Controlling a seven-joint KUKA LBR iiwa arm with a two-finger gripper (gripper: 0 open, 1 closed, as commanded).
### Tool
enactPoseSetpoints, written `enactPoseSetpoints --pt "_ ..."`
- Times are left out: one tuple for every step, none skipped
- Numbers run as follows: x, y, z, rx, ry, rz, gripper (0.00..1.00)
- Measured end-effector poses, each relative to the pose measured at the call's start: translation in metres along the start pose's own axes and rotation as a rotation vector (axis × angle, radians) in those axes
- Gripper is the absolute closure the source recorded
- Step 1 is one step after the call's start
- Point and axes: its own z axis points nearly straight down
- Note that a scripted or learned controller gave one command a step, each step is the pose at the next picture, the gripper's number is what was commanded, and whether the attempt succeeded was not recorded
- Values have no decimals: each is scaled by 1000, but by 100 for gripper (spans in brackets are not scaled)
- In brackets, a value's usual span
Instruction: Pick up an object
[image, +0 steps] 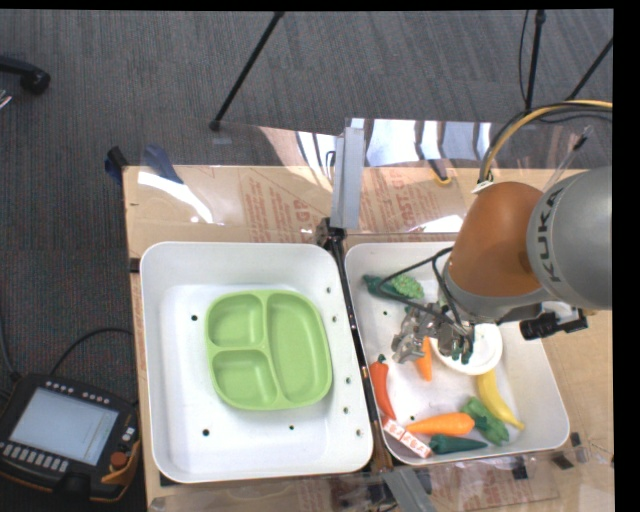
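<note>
My gripper (424, 343) is low in the right bin (535, 375), near its middle. Its fingers are spread, so it is open, and a small orange carrot (425, 362) lies in the gap below them, still resting on the bin floor. A white round dish (484, 350) touches the gripper's right side. Around it lie a green leafy vegetable (394, 287), a red-orange chili (380, 389), a yellow banana (496, 396) and a larger carrot (441, 424) with a green top. The arm's orange band (495, 245) hides the bin's upper right part.
The left bin (165, 300) holds a green three-compartment plate (268, 348). A red and white packet (404, 435) and a dark green item (455, 445) lie by the right bin's front wall. A grey post (345, 185) stands behind the divider between the bins.
</note>
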Motion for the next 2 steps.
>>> enactPoseSetpoints --pt "0 1 0 0 1 -1 0" --pt "0 2 -10 0 -1 -8 100"
